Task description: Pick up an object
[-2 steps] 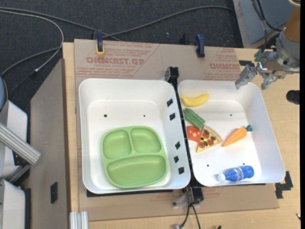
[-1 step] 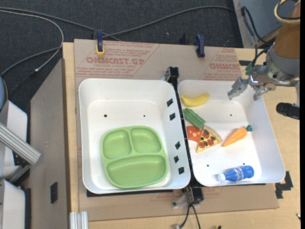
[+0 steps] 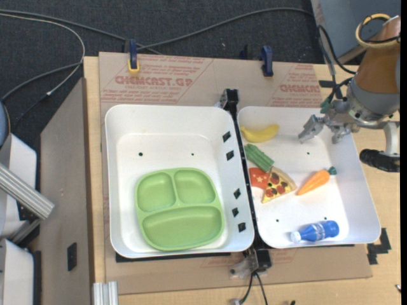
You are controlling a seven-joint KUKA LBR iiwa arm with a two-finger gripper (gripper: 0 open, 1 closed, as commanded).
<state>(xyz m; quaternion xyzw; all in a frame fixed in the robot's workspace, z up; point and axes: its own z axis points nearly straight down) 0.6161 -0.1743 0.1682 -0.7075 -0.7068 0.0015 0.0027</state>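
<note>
From the camera view, the gripper (image 3: 324,130) hangs over the far part of the right bin (image 3: 356,208), jaws spread and holding nothing; a good pick, I judge, means dropping squarely over one item and closing across its narrow side (the carrot (image 3: 313,182) lies nearest). Beyond the carrot sit pizza slice (image 3: 277,185), green piece (image 3: 259,155), banana (image 3: 260,133); the bottle (image 3: 315,231) nearer the camera; the left bin (image 3: 121,138) holds a green tray (image 3: 180,207)

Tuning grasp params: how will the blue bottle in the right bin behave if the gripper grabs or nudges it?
The blue bottle lies on its side near the right bin front edge, so a nudge would probably roll it. It looks small and plastic, likely light. Its rounded, smooth-looking body may slip between fingers unless gripped across its middle.
</note>
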